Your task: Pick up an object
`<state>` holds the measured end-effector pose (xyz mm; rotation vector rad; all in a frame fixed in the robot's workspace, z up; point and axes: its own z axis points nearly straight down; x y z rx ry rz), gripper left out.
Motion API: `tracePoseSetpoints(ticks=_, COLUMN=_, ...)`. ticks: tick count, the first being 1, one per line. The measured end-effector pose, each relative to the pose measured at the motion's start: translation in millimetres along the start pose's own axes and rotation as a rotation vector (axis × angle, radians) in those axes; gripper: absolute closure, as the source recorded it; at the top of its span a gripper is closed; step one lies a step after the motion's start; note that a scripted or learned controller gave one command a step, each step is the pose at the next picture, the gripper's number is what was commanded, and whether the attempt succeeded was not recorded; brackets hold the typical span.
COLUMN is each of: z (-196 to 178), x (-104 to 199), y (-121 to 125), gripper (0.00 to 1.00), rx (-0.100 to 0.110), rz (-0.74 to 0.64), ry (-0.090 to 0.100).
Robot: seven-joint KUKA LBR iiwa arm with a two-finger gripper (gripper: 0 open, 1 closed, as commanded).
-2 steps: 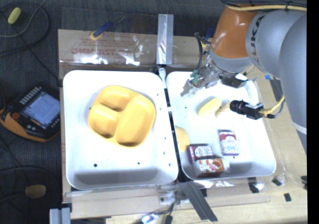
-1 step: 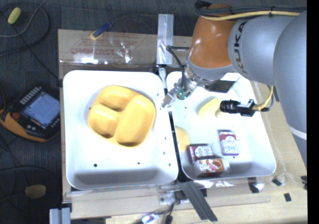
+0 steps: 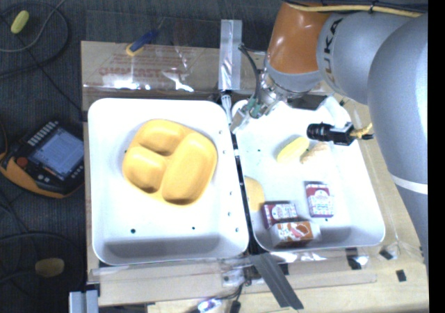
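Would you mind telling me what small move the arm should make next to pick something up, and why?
Probably shift the hand toward the pale yellow piece in the right bin, then lower. The hand sits at that bin's far left corner, right by the rim between the bins, with nothing seen between its fingers. The yellow piece is the nearest object and lies apart from the small red-brown packets.

Left bin (image 3: 104,235) was white, holding glossy yellow lumpy mass (image 3: 169,161) at centre. Right bin (image 3: 361,228) was white too; pale yellow piece (image 3: 292,148) lay mid-bin. Three dark red-brown packets (image 3: 297,215) with white labels sat near front edge. Arm (image 3: 389,47) was grey with orange band (image 3: 297,33). Bench (image 3: 104,61) was tan.
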<state>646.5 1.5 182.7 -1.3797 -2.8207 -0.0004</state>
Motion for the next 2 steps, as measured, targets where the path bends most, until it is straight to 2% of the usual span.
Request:
tracePoseSetpoints(ticks=1, z=-8, x=0, y=21, gripper=1.0, rx=0.001, rz=0.188, ry=-0.002)
tracePoseSetpoints(ticks=2, z=-20, x=-21, y=4, gripper=1.0, rx=0.002, rz=-0.06, ry=-0.005)
